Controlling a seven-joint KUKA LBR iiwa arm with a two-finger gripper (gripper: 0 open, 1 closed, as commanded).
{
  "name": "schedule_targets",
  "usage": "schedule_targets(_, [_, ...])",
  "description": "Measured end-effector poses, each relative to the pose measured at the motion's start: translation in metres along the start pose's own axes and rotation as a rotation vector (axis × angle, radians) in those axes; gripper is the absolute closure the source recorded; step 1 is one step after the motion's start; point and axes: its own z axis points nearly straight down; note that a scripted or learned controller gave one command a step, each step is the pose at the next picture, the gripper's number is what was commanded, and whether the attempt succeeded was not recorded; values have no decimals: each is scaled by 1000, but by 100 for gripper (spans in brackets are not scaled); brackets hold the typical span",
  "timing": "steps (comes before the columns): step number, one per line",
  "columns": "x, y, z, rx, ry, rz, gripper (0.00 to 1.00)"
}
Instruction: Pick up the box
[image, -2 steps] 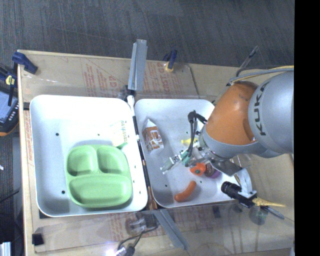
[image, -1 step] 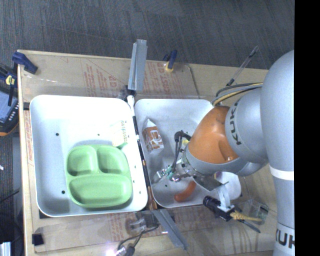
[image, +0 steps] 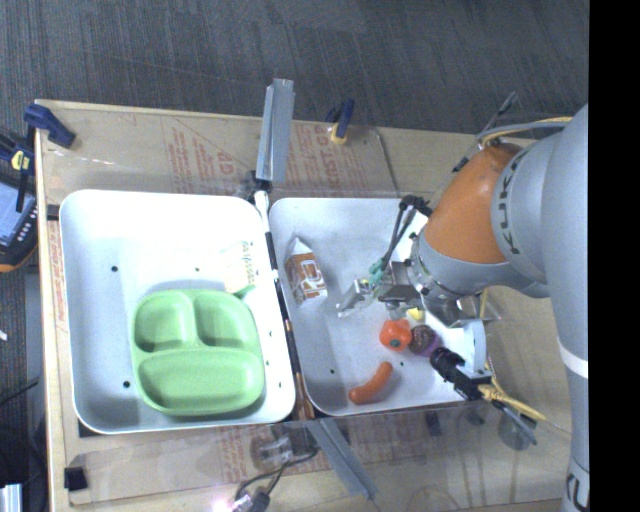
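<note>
Two shallow white bins side by side on a wooden bench (image: 150, 150). In the left bin (image: 90, 230): a green divided tray (image: 198, 352) lying flat toward the near side, and a pale carton-like item (image: 240, 268) leaning at the right wall. In the right bin (image: 340, 225): a small brown box (image: 306, 278) with white markings, lying near the left wall, well apart from the gripper; a red tomato-like piece (image: 395, 335) and a dark purple piece (image: 424, 340) just beside each other toward the right; an orange sausage-shaped piece (image: 371, 383) near the front wall. Reaching in from the right over the right bin, grey arm (image: 545, 220) with orange band bent downward, wrist above the right half of the bin. Gripper (image: 352, 299) pointing left, low over the bin floor between the box and the red piece, metallic and glinting; possibly holding nothing, though whether spread or pressed together cannot be told from this angle. Bin's right wall largely hidden behind the wrist and its cables. Blue clamps (image: 340, 118) at the bench's far edge.
</note>
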Motion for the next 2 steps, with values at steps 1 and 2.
schedule_targets(1, [-50, 3, 8, 0, 1, 21, 0])
schedule_targets(2, [38, -26, 39, 3, 0, -16, 0])
